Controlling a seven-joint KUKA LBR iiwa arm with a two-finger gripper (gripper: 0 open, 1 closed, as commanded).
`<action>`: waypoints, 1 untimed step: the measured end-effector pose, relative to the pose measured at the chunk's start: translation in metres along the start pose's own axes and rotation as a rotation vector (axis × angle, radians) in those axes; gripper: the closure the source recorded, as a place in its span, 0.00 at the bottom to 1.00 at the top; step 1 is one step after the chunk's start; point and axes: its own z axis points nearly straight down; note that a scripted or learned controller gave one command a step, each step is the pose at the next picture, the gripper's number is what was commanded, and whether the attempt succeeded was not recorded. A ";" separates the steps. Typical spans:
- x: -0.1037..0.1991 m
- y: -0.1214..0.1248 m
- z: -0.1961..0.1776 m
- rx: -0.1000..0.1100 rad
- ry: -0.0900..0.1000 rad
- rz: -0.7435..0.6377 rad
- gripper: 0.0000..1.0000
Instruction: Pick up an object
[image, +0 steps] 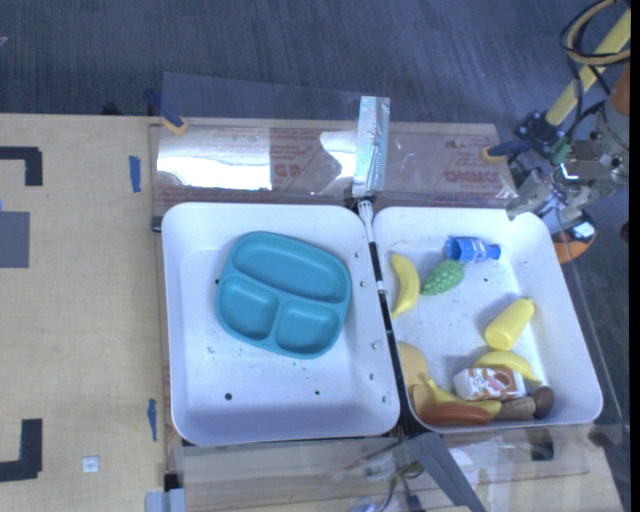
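Observation:
The right bin (560, 300) holds several toy foods. A small blue bottle (470, 249) lies near its far side, with a green vegetable (443, 277) and a yellow banana (405, 283) to its left. A yellow piece (509, 323) lies mid-right. At the near edge sit another banana (505, 362), a white packet with a red label (490, 383), a red sausage (455, 412) and a brown piece (530, 405), crowded together. My gripper (556, 197) hangs above the bin's far right corner, apart from all of them, with nothing seen in it.
The left bin (190, 340) carries a teal divided plate (283, 293). A clear plastic sheet (300, 160) with a metal strip stands behind both bins. Yellow and blue cables (590, 40) trail by the arm at the upper right.

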 end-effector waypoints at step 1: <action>0.047 0.022 0.112 0.011 0.002 0.052 0.00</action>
